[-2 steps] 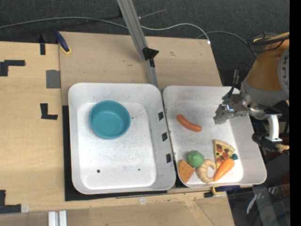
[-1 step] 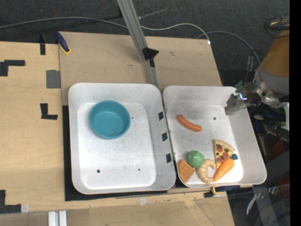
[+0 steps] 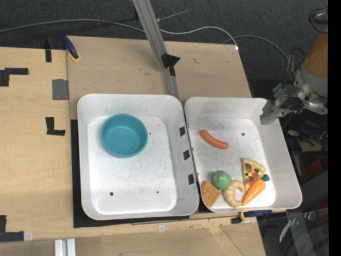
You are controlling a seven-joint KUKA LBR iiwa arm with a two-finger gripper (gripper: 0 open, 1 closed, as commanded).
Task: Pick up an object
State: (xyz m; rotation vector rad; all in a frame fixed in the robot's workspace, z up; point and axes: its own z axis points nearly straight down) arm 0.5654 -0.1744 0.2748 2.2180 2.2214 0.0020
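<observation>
R bin (image 3: pixel 277 143): hot dog (image 3: pixel 213 139) mid; pizza slice (image 3: pixel 252 170), carrot (image 3: pixel 253 191), green ball (image 3: pixel 221 179), waffle (image 3: pixel 211 193), croissant (image 3: pixel 233 193) at front. L bin (image 3: pixel 85 159): blue bowl (image 3: pixel 124 135). Gripper (image 3: pixel 270 113) over R bin's far-right rim, nothing seen held; open/closed: can't tell.

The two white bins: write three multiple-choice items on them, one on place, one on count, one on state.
1. Where is the round blue plastic bowl?
A. left white bin
B. right white bin
C. on the bench

2. How many toy foods lie in the right bin?
A. two
B. four
C. six

3. The end effector is:
A. inside the bowl
B. at the right bin's upper right rim
C. over the left bin

Key: A, the bowl sits in the left bin; C, six toys are countable there; B, it hangs at that rim.
</observation>
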